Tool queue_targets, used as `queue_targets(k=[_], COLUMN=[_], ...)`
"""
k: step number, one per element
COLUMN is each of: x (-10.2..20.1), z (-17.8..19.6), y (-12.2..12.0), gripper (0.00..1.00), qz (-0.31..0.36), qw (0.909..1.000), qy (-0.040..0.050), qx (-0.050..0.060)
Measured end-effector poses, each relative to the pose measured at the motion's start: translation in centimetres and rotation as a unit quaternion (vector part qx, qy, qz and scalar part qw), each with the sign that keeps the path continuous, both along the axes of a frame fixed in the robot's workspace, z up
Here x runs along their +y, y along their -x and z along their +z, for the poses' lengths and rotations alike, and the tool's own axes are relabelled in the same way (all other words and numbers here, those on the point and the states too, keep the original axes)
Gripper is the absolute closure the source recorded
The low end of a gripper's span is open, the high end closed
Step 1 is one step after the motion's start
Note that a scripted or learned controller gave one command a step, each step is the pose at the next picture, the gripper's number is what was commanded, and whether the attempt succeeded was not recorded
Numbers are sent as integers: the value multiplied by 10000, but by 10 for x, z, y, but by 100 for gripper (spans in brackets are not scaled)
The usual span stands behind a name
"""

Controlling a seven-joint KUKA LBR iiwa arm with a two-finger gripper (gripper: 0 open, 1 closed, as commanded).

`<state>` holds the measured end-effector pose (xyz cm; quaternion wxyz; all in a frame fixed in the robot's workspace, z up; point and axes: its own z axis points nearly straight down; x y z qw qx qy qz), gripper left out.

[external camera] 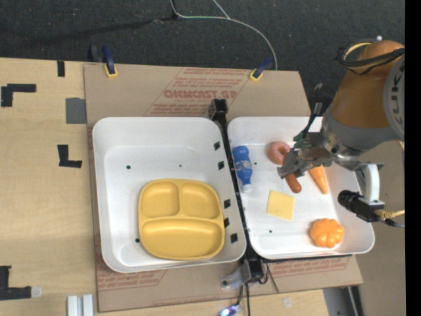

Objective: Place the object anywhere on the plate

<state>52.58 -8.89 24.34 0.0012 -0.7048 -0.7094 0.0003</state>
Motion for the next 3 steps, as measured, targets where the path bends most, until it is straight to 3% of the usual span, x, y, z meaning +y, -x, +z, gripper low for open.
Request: queue_targets(k=[1,3], x=[54,164], z=[4,-7], y=[-1,23], gripper=[100,100], qz=[4,8], qw=[10000,10000], qy=[-3,-3], qx=[-4,6])
